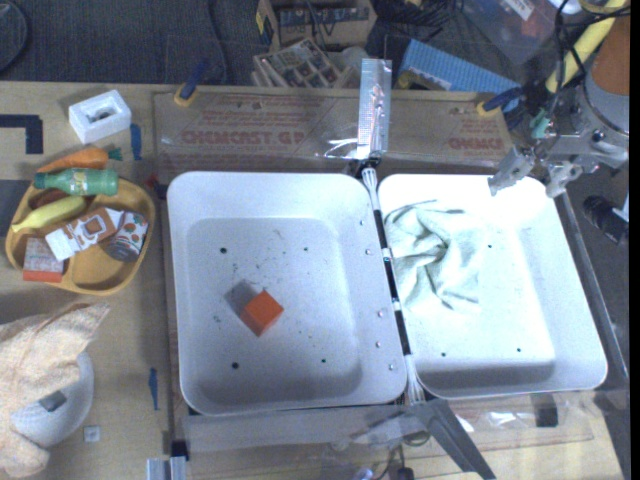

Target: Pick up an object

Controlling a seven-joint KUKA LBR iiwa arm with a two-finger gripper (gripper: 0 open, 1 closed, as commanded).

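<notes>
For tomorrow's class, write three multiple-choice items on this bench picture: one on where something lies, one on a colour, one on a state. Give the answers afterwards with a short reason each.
1. Where does the block lie?
A. In the left bin
B. In the right bin
C. In the yellow bowl

2. What colour is the block?
A. Blue
B. Orange
C. Green

3. How does the cloth in the right bin lie?
A. Folded in a neat square
B. Crumpled in loose folds
C. Hanging from the hand

Answers:
1. A, the block sits on the floor of the left bin, toward its front.
2. B, its top and sides are orange.
3. B, the pale cloth lies bunched and wrinkled on the bin floor, while the hand is at the bin's far right corner, apart from it.
</notes>
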